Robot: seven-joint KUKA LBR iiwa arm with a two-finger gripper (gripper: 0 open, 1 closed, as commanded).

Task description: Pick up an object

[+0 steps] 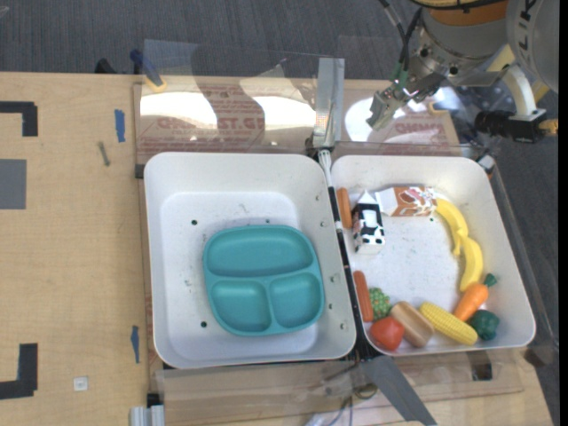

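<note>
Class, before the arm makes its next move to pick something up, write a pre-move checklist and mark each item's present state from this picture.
1. Gripper above the bins, beyond the right bin's far edge: ok.
2. Nothing visible between its fingers: ok.
3. Fingers open enough: cannot tell.
4. Targets present in right bin, such as banana, corn, toy cow: ok.
5. Items spaced for a clean grasp: not ok near the front, where tomato and neighbours crowd.

We count two white bins, the left bin (169, 185) at 9 o'clock and the right bin (510, 264) at 3 o'clock. 
One teal divided plate (263, 278). 
One banana (463, 238). 
One corn cob (448, 323). 
One carrot (472, 301). 
One tomato (387, 333). 
One hot dog bun (411, 322). 
One toy cow (367, 226). 
Two sausages, one at 12 o'clock (343, 208), one at 6 o'clock (362, 295).
</note>
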